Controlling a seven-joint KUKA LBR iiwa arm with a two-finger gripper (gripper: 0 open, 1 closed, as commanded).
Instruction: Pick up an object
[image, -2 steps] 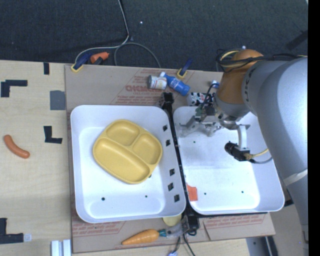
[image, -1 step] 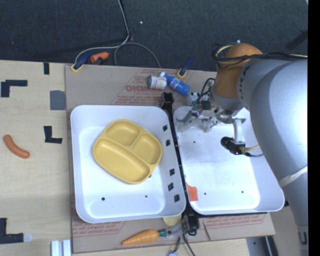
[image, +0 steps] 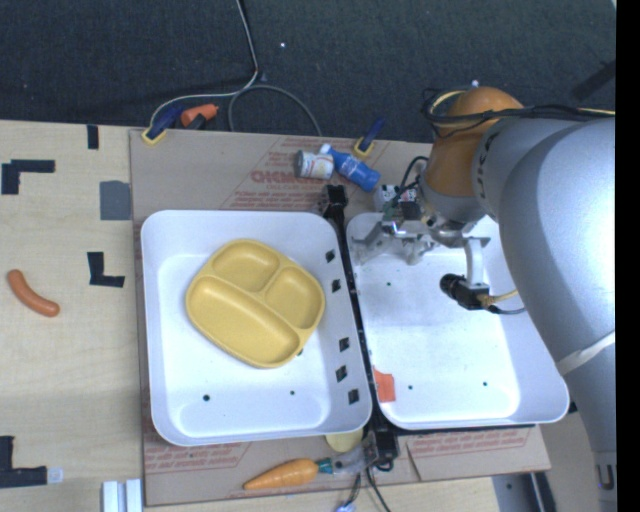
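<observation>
A yellow divided plate (image: 257, 300) lies in the left bin (image: 170, 400), a little left of its middle. In the right bin (image: 530, 400), a small orange piece (image: 384, 385) rests by the front left corner. My gripper (image: 398, 236) hangs low over the back left part of the right bin, close to the divider between the bins. I see nothing held in it. The grey arm with its orange band (image: 470, 130) covers the right bin's back right side.
Behind the bins lie a white and blue bottle (image: 338, 165) and two clamps (image: 180, 117). A carrot (image: 283, 474) sits in front of the bins on the cardboard. An orange sausage (image: 32, 293) lies on the bench far left.
</observation>
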